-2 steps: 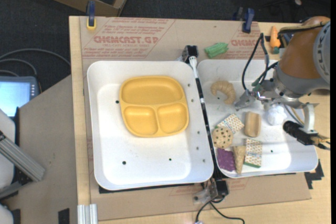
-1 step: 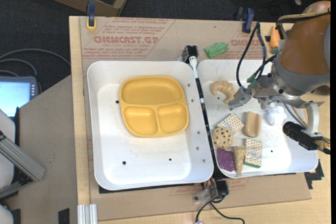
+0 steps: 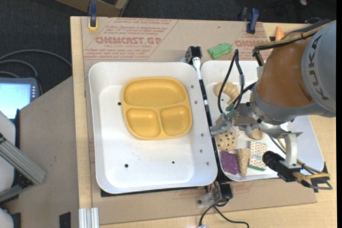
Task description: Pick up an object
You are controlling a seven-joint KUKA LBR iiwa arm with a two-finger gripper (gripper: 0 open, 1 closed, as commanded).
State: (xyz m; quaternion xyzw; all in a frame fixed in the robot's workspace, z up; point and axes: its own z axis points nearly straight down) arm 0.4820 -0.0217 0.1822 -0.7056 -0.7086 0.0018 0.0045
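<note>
Showing a bench (image 3: 133,34) from above at a slant, bearing two shallow white bins side by side, the left bin (image 3: 107,141) and the right bin (image 3: 312,141) meeting along their inner rims. Showing in the left bin a single yellow tray (image 3: 156,107) with three compartments, lying flat nearer the far wall than the near wall and well apart from both side walls. Showing the arm (image 3: 288,77), grey with an orange band, reaching in over the bench's right edge and covering much of the right bin's far half. Placing the gripper (image 3: 231,121) low over the right bin, close to its left wall and about midway along it; being masked by wrist and cables, so cannot tell how far open, nor whether closing on anything. Locating the task's candidate things all in the right bin, along its left wall: a pale beige piece (image 3: 228,91) toward the far left corner, beyond the gripper; a speckled cracker (image 3: 228,140) just beside the gripper on its near side; a purple piece (image 3: 230,162) toward the near left corner; a tan cone (image 3: 244,158) touching the purple piece on its right; a patterned piece (image 3: 258,160) just right of the cone. Showing outside the bins a green object (image 3: 219,51) resting on the bench beyond their far rims, and a blue clamp (image 3: 92,12) and a second blue clamp (image 3: 251,18) gripping the bench's far edge.
</note>
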